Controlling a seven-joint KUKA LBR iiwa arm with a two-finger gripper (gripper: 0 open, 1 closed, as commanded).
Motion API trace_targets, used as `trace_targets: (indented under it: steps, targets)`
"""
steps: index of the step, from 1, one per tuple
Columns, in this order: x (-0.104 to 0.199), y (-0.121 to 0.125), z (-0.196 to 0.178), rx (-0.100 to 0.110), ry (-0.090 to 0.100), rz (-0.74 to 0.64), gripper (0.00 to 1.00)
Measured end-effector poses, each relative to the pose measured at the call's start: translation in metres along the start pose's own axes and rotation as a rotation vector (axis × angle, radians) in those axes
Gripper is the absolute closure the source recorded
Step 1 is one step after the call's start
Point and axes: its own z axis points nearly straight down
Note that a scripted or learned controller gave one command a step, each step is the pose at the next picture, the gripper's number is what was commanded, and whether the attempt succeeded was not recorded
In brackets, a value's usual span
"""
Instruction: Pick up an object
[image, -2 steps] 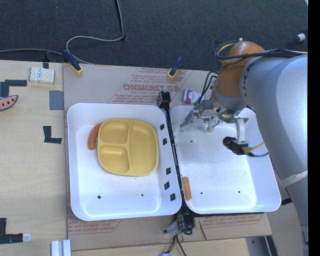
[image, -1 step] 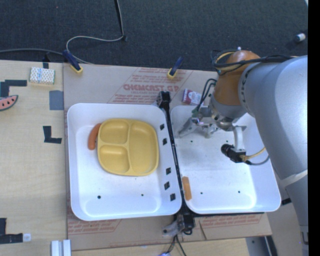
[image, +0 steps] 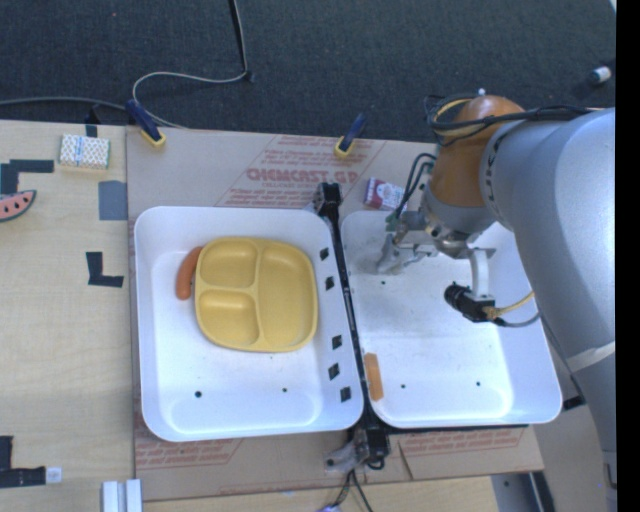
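Observation:
My gripper (image: 390, 260) hangs low over the back left part of the right bin (image: 520, 400), close to the divider between the bins, and I see nothing held in it. A small orange stick-shaped object (image: 372, 376) lies at the right bin's left wall, well in front of the gripper. In the left bin (image: 160, 400) a yellow divided plate (image: 256, 294) lies flat. An orange-red sausage-shaped object (image: 185, 273) rests against the plate's left rim.
The arm's grey body and orange band (image: 470, 150) cover the right bin's back right. A black cable plug (image: 468, 300) hangs over that bin. A small packet (image: 381, 192) lies behind the bins. Clamps (image: 350, 140) grip the cardboard's back edge.

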Motion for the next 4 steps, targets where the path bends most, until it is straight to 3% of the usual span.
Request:
trace_targets:
  steps: [1, 2, 3, 4]
  targets:
    - [0.056, -0.026, -0.09, 0.001, 0.003, -0.001, 1.0]
    - [0.056, -0.027, -0.089, 0.002, 0.003, 0.0, 0.0]
    - [0.069, 0.012, -0.089, 0.002, 0.002, 0.0, 0.0]
    - [0.075, -0.082, -0.089, 0.003, 0.001, 0.002, 0.0]
